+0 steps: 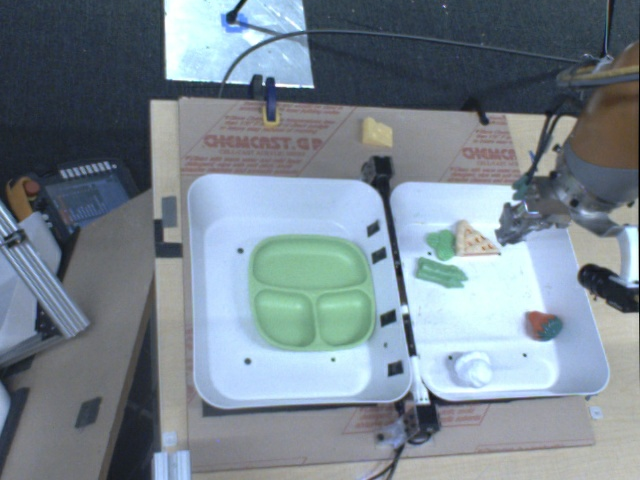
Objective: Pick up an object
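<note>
Nothing is lifted yet: the end effector (510, 223), its grip state unreadable, hovers at right of frame beside the pizza slice (473, 239), the grasp undone.

Robotics lab: desk (130, 268) with two white bins (215, 298), loose cables (400, 38), meter (85, 200) at left, aluminium rail (40, 278) lower left.

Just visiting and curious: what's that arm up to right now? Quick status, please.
Gripper low over right bin, nothing seen held. Pizza-slice toy just beside it, green pieces close by. Nothing blocking.
</note>
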Tool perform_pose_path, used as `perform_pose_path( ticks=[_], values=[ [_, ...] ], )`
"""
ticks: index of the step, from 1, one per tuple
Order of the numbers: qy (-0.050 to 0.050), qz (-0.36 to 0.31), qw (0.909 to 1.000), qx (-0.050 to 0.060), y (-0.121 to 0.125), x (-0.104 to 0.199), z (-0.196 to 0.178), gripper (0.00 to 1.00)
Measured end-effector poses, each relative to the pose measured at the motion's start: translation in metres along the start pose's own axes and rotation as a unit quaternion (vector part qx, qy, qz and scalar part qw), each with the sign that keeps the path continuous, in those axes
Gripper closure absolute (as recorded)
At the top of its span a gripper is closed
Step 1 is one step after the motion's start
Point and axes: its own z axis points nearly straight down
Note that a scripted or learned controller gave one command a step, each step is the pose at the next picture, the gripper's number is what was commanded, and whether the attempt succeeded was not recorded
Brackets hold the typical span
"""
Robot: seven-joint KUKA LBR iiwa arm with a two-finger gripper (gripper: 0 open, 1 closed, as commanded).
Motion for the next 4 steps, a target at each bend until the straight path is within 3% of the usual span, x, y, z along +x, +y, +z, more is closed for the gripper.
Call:
perform_pose_path(
  ticks=[4],
  values=[
    [0.000,0.000,1.0000,0.000,0.001,0.206,0.012,1.00]
  ],
)
